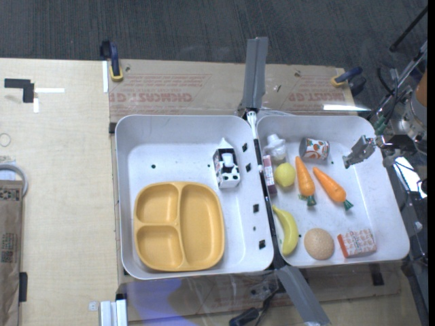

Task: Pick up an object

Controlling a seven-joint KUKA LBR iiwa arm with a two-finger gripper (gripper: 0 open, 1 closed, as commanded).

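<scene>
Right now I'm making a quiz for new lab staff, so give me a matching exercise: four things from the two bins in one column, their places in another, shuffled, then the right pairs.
Things:
1. yellow divided plate
2. banana
3. black-and-white carton
4. red-and-white box

Places:
A. right bin, near corner farthest to the right
B. left bin, by the wall shared with the right bin, above the plate
C. right bin, along the wall shared with the left bin, at the near end
D. left bin, near half

Pairs: 1-D, 2-C, 3-B, 4-A
</scene>
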